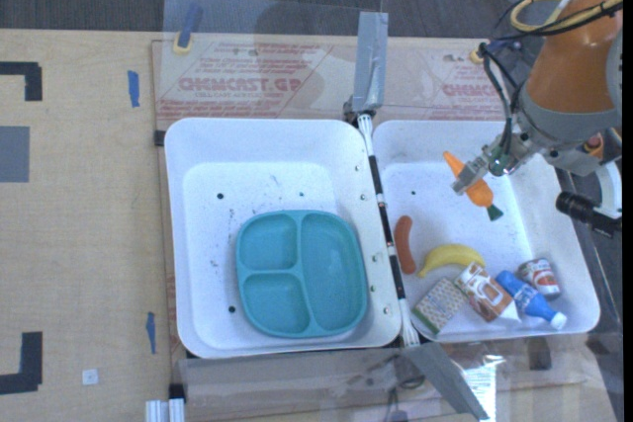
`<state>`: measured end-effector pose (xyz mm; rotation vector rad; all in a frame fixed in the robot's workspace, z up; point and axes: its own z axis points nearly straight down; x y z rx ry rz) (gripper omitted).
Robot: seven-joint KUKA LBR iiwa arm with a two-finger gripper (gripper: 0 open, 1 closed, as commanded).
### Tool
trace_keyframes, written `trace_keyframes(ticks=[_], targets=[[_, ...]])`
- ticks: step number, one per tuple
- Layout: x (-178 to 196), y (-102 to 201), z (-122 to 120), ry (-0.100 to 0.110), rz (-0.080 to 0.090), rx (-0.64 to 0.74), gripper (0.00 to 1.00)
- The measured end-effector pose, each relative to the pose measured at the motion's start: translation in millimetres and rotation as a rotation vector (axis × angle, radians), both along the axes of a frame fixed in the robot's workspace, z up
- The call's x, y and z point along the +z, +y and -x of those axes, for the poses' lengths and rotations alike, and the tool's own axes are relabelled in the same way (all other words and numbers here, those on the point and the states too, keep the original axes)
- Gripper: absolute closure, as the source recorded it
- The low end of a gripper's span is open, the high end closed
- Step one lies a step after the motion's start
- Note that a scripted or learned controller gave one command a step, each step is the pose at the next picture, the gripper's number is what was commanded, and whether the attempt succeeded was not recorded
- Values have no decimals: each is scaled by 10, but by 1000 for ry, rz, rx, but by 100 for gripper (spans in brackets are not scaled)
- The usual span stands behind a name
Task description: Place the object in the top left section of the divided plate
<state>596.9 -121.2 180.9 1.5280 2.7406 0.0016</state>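
Two-finger gripper (482, 175): fingers closed on a small orange toy carrot (469, 179), above the right white bin (415, 145). Teal divided plastic plate (300, 274): left white bin (198, 153), near its front edge.

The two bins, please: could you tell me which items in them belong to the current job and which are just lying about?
Belonging to the job:
- tool
- toy carrot between its fingers
- teal divided plate in the left bin

Just lying about, in the right bin:
- sausage
- banana
- green packet
- brown carton
- blue bottle
- small can
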Motion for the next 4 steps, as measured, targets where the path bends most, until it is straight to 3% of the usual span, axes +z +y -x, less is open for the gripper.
trace_keyframes(ticks=[1,2,3,4], targets=[[41,574,267,4,-1,147,100],[316,1292,466,4,-1,407,100],[1232,2318,610,-1,0,466,100],[832,2738,720,4,0,606,100]])
